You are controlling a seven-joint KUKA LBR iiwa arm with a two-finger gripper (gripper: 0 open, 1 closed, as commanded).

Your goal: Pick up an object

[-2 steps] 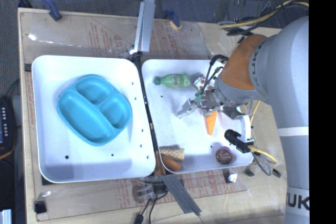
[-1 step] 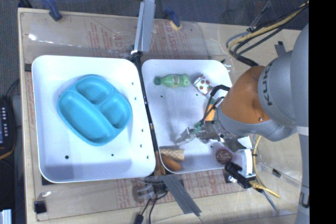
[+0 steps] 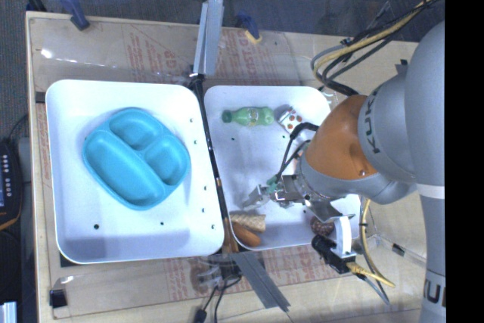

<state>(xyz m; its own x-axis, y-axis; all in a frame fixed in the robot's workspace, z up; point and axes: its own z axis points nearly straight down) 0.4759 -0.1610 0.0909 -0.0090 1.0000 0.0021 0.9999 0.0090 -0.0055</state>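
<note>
Green bottle [image 3: 248,116] lies at the right bin's [image 3: 227,163] far end; the gripper [image 3: 255,197] hovers low near the cone [image 3: 248,222], fingers apart, holding nothing.

A blue divided tray [image 3: 136,156] fills the left bin [image 3: 68,231]. In the right bin [image 3: 234,155], a green bottle [image 3: 249,116] lies near the far edge; the gripper [image 3: 261,195] hangs low near the near edge.

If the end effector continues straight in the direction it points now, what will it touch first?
Probably the bare floor of the right bin; the end effector points left and down, just above the ice cream cone. Depth is unclear.
</note>
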